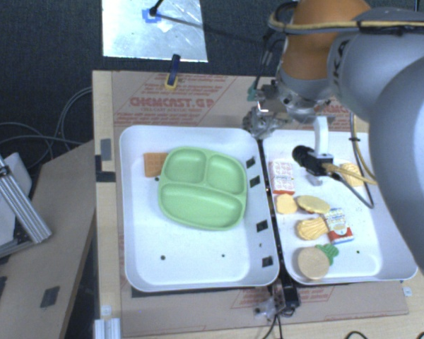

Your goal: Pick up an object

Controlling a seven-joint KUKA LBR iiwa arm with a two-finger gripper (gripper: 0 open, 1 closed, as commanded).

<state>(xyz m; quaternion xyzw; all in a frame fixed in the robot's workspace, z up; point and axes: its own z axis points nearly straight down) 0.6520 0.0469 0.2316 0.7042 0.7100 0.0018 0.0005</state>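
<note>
Right of the green three-compartment plastic plate (201,188) and nearest the camera, in the right-hand shallow white bin (392,260): a tan round disc (313,262) touching a small green piece (330,251). Just beyond, a crinkled yellow chip (311,228) beside a red, white and blue packet (337,226), then a flat yellow oval (313,204) and a white packet with red print (282,175), lettering too small to read. Any of these could serve as the object to pick.

Past the plate's far right corner, close above the bins' shared wall: the grey gripper (263,122), with nothing seen in its hold; cannot tell how wide it stands.

Likely trouble from here: coming straight down onto that wall rather than onto an object, or closing on two crowded pieces at once; could also slip off the thin, flat items.

Beyond the plate's far edge, on the brown cardboard sheet (219,94): red lettering that looks like "CHEMCAST GP".
</note>
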